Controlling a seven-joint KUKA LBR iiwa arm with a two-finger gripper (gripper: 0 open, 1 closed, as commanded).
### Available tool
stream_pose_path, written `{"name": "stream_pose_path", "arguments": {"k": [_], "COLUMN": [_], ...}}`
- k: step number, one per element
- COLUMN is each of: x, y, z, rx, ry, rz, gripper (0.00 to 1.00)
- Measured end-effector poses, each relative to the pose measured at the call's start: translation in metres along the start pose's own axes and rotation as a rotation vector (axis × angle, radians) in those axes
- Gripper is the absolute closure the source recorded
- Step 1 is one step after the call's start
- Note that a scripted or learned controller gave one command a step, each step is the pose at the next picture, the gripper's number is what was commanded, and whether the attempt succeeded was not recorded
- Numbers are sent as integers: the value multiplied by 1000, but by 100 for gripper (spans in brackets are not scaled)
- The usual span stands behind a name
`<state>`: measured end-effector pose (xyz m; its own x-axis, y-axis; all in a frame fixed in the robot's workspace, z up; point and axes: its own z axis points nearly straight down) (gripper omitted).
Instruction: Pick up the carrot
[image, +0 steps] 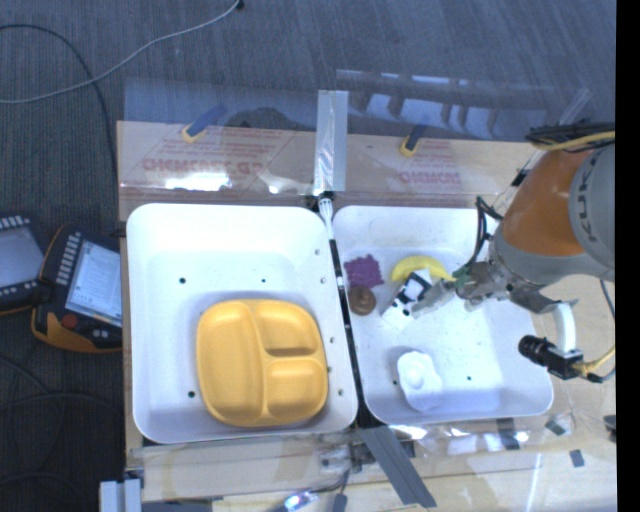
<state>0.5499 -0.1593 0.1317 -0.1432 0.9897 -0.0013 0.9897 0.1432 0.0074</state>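
- A grey KUKA arm's two-finger gripper (413, 295) hangs low in the right-hand shallow white bin (485, 350), just below a yellow curved banana-shaped toy (420, 267). Whether the gripper is open or closed cannot be told from this slanted overhead view.
- The carrot's place is uncertain: it may lie beneath the gripper head, just under the yellow toy, though nothing there reads clearly as a carrot.
- Chief risk: a wrong-item grab. The yellow toy sits so near the gripper that closing could catch it instead of the carrot.
- Second risk: a closure on nothing. If the carrot lies off to one side, the gripper could nudge it away or shut on bare bin floor.
- Third risk: scatter. A purple knobbly cluster (362, 268) lies left of the yellow toy, and a small brown round piece (362, 299) lies below and left of it. A sideways sweep could push either against the bin's dividing wall.
- A white bottle-like object (418, 372) lies well below the yellow toy, likely out of harm's way unless the arm drags toward it.
- A slender, smooth carrot could slip or swing if gripped near one end.
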Motion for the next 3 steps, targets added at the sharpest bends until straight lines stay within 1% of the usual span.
{"name": "stream_pose_path", "arguments": {"k": [1,2,3], "x": [57,56,51], "y": [-41,-58,-25], "z": [41,-73,31], "rx": [-3,8,9], "ry": [-1,2,3], "rz": [31,-146,-308], "gripper": [0,0,0]}}
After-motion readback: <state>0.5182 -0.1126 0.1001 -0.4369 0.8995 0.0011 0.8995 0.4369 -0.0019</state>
